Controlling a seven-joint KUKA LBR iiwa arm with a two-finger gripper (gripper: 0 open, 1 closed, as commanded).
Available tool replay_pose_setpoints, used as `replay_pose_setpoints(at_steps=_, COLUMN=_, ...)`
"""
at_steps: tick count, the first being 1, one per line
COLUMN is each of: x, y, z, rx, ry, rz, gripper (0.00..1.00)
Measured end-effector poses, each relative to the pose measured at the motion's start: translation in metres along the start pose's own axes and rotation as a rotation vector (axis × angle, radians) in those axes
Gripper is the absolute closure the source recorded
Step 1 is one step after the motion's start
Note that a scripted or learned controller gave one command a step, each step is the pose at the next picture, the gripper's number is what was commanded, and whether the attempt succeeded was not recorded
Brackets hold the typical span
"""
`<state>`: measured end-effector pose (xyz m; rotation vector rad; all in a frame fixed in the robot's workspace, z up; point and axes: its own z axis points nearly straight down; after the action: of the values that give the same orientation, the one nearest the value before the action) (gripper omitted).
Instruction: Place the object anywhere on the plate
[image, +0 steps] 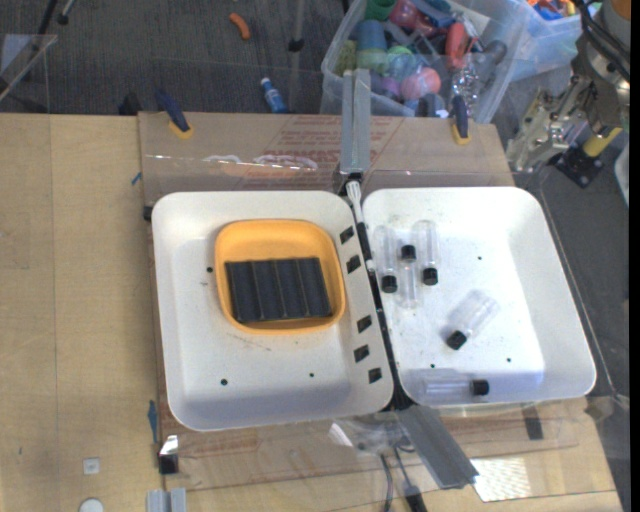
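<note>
A wooden table (70, 300) seen from above carries 2 shallow white bins side by side, the left bin (190, 390) and the right bin (530, 260), touching along a centre wall.

In the left bin an orange plate (275, 235) with rounded corners sits a little above the middle. A dark ribbed block (278, 290) lies flat on the plate and covers most of its floor, its long axis running left to right. If this block is the task's object, we judge the placing already done.

At the top right corner, beyond the right bin, we see metal hardware that we take to be the gripper (572, 112); it is too small and cluttered, so we cannot tell whether it is open or closed, and nothing is visibly held in it.

In the right bin lie 5 clear vials with black caps. 3 vials (408, 250) cluster near the centre wall. A 4th vial (470, 318) lies alone mid-bin, slanted, cap toward the lower left. A 5th vial (452, 384) rests along the near wall, cap to the right.

Everything lies down and to the left of the gripper: the vials near, the plate well beyond them across the centre wall. A vial bound for the plate would travel left over that wall.
</note>
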<state>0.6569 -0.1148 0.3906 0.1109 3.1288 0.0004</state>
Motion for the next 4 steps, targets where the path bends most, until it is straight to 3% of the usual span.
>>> replay_pose_setpoints(at_steps=1, x=0.039, y=-0.059, z=-0.047, rx=0.001, ry=-0.002, rz=-0.272, gripper=1.00)
replay_pose_setpoints(at_steps=2, x=0.041, y=-0.113, z=-0.047, rx=0.001, ry=-0.002, rz=-0.519, gripper=1.00)
replay_pose_setpoints(at_steps=3, x=0.051, y=-0.111, z=-0.047, rx=-0.003, ry=0.003, rz=-0.826, gripper=1.00)
replay_pose_setpoints(at_steps=4, x=0.071, y=-0.113, z=-0.047, rx=-0.006, ry=0.004, rz=-1.226, gripper=1.00)
